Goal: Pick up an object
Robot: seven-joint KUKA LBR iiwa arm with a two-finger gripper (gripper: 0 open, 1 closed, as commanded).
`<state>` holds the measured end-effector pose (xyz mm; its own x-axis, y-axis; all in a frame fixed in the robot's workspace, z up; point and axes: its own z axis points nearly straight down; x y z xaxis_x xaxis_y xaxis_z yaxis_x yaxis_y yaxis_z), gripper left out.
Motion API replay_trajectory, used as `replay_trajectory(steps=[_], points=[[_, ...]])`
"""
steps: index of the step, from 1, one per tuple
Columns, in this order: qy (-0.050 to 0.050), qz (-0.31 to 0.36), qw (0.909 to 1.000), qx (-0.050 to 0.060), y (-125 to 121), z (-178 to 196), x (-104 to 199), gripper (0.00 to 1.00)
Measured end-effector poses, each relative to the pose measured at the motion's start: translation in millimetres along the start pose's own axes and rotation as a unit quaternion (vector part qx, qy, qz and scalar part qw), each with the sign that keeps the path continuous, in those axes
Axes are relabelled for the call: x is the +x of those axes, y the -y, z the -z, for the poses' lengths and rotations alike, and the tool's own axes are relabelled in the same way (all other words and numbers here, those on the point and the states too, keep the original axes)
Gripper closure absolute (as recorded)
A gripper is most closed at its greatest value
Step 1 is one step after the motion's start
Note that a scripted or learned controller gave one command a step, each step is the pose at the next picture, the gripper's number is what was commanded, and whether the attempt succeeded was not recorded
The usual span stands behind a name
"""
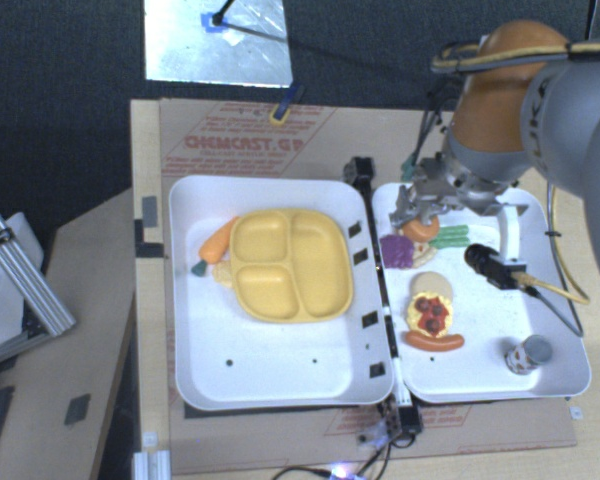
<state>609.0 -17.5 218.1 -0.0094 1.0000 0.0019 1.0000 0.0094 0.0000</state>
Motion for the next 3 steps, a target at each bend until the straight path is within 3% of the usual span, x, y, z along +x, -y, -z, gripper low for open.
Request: replay_trajectory(steps=[2, 3], points=[[0.000, 0.000, 1.0000, 0.001, 23, -2, 110, 1.00], [0.001, -0.004, 1.0000, -0.001, 10, 0, 102, 1.00]])
